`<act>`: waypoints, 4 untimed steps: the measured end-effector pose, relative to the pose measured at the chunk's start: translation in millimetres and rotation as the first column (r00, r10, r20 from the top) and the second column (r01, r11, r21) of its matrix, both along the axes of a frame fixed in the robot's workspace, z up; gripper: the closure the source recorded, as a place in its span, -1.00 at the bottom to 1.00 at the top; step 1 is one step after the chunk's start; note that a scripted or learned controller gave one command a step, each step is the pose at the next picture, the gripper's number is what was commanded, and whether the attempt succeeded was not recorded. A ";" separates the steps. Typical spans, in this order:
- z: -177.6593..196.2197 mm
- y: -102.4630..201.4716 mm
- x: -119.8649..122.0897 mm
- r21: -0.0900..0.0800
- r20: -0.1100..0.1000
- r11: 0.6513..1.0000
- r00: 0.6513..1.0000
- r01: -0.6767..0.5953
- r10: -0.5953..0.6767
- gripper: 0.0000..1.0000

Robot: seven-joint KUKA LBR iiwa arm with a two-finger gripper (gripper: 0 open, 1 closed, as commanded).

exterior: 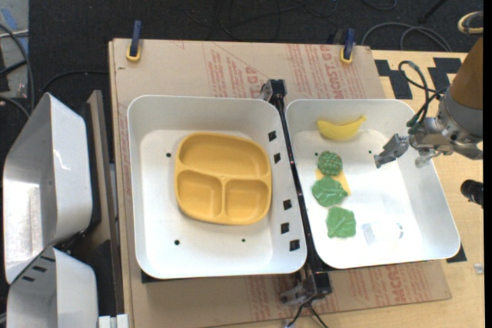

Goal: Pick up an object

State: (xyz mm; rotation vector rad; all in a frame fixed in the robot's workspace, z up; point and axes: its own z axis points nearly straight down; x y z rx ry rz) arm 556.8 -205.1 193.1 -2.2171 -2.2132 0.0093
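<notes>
The right bin (430, 242) holds a yellow banana (340, 127) near its back wall. Below it lies a round green piece (330, 162), then a green leafy piece (328, 193) partly covering a small yellow bit (342, 182), and a second green leafy piece (340, 223) nearer the front. My gripper (405, 155) hovers over the right half of this bin, right of the green pieces and apart from them. Its fingers stand open with nothing between them.
A yellow divided plate (224, 177) lies in the left bin (146, 165). A black divider with clips (290, 165) runs between the two bins. A faint clear item (382, 231) lies on the right bin's floor near the front. White containers (46, 173) stand left of the bench.
</notes>
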 end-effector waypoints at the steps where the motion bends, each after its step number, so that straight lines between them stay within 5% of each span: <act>1: 5.5 0.1 2.9 -0.003 0.010 1.000 1.000 -0.003 0.003 -1.00; 3: -102.6 -4.6 9.6 -0.001 0.006 1.000 1.000 0.000 0.000 -1.00; 4: -88.8 -5.1 11.3 -0.003 0.012 1.000 1.000 -0.001 0.001 1.00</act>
